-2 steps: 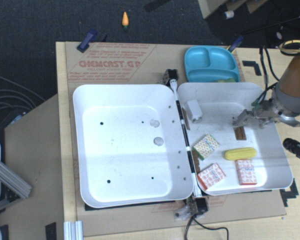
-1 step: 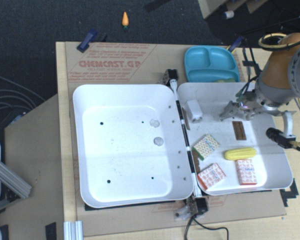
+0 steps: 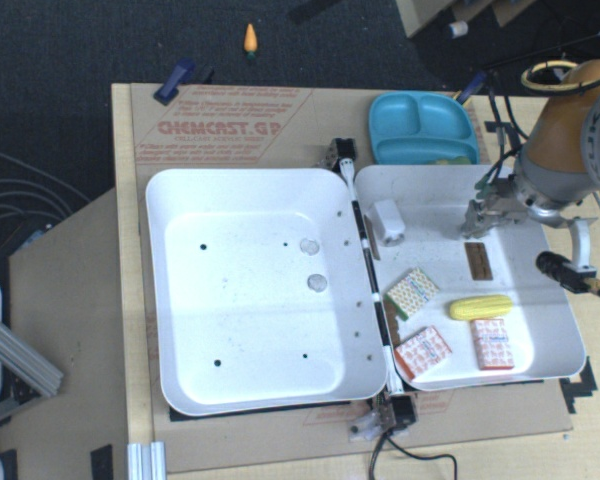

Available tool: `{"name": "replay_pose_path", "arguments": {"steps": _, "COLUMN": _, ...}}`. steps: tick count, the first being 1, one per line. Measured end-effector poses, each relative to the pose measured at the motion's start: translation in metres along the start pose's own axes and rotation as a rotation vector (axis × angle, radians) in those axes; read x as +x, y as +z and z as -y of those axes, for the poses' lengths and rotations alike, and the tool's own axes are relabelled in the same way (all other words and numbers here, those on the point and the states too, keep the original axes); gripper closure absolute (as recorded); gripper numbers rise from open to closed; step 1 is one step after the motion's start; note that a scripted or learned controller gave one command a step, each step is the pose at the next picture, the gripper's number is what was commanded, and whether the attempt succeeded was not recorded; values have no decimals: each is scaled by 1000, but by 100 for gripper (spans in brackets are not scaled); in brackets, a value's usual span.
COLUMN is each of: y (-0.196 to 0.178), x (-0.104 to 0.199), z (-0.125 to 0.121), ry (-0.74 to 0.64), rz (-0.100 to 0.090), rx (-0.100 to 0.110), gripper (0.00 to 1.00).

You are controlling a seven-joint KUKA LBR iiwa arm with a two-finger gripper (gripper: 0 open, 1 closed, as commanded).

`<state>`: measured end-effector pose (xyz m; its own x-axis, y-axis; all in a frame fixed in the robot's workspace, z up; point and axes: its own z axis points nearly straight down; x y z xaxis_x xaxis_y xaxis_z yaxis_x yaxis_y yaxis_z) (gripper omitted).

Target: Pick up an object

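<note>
the gripper (image 3: 477, 218) is hanging over the far part of the right bin (image 3: 555, 353); its opening cannot be told. just near of it is lying a brown bar (image 3: 478, 260), judged light, stiff, best pinched across its narrow sides.
</note>
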<state>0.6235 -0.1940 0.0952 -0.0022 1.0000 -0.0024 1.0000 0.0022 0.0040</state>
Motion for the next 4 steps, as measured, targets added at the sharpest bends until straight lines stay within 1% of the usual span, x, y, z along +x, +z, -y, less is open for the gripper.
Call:
{"name": "replay_pose_path", "arguments": {"steps": 1, "y": 0, "x": 0, "z": 0, "ry": 0, "rz": 0, "rx": 1, "gripper": 0}}
{"name": "replay_pose_path", "arguments": {"steps": 2, "y": 11, "x": -22, "z": -43, "ry": -2, "rz": -20, "rx": 17, "gripper": 0}}
{"name": "replay_pose_path", "arguments": {"steps": 4, "y": 11, "x": -22, "z": -41, "ry": -3, "rz": -18, "rx": 11, "gripper": 0}}
